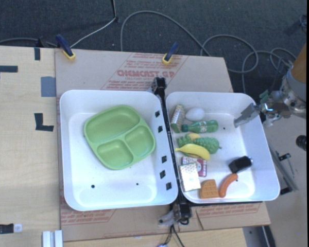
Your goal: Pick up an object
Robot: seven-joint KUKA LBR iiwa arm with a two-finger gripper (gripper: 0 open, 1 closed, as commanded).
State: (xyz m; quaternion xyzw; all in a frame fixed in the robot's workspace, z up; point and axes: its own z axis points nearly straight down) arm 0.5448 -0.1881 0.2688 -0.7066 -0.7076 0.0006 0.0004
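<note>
the arm reached in from the right of the camera view, and its tool (245, 118) hung over the right rim of the right bin (262, 153), near the bin's upper right corner. a grey finger slanted down and to the left from the wrist; whether the tool was open or closed could not be told from this angle, and nothing showed in its grasp.

the things to pick all lay in the right bin. along its left half sat a white egg (195, 113), a green bottle (200, 127) lying on its side just below the egg, and a small tilted can (176, 116) at the divider. under the bottle lay a bumpy green vegetable (206, 143), with a yellow banana (194, 151) touching its lower edge. below that came a small red packet (192, 163), a white card (190, 178) and a tan cracker (208, 189). toward the right lay a black block (240, 164) and, just below it, an orange sausage (227, 184) tilted up to the right.

the left bin (72, 153) held a green divided plate (120, 136) with three compartments, set at a slant. both bins rested on a cardboard sheet (139, 73) clamped to the bench (15, 153).
</note>
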